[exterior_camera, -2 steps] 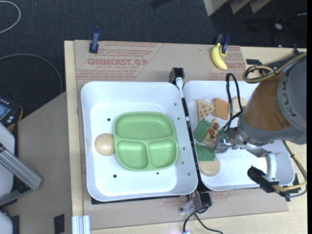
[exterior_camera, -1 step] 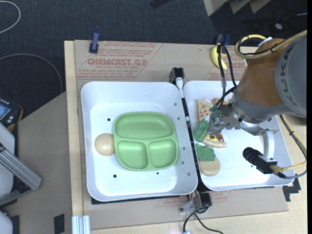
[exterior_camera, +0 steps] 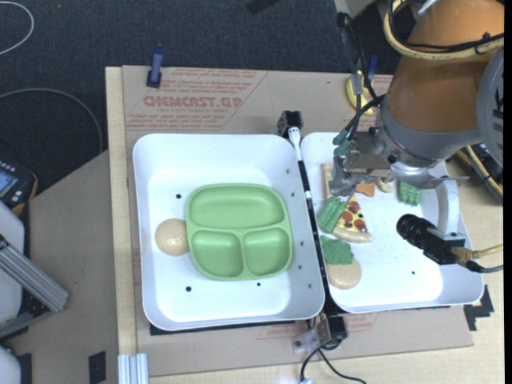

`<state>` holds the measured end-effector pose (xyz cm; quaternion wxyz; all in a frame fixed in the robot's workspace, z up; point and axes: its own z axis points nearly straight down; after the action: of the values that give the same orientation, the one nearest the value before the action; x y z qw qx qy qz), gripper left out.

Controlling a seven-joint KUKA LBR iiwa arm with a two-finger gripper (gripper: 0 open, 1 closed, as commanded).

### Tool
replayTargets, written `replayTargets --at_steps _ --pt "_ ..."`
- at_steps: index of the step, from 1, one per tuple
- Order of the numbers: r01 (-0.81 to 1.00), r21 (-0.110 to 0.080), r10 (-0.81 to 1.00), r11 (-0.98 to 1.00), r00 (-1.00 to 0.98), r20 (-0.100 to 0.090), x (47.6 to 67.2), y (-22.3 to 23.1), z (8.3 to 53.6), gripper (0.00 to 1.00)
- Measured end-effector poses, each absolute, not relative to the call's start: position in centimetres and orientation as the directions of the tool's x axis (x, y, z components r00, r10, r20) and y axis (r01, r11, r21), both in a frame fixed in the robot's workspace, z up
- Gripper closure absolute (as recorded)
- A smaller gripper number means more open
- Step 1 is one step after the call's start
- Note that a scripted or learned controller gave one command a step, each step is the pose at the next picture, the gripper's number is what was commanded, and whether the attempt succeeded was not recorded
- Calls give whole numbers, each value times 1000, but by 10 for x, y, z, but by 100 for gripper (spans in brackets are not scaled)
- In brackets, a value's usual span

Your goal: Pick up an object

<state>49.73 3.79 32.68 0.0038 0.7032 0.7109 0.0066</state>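
The gripper (exterior_camera: 346,184) hangs low in the right bin (exterior_camera: 416,294) over a pizza slice toy (exterior_camera: 353,221) (green pieces beside it) — I cannot tell its state. Nothing looks lifted — the pick seems not yet done.

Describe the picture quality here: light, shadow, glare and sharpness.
Camera view: even overhead light, with soft shadows under the green divided plate and beneath the arm; mild sheen on the left bin rim, no harsh glare; bins fairly sharp, but the small items near the gripper look soft and hard to resolve.
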Motion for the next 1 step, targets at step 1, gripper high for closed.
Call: replayTargets --at_steps 1 --pt "1000 9 1000 9 -9 4 479 93 396 100"
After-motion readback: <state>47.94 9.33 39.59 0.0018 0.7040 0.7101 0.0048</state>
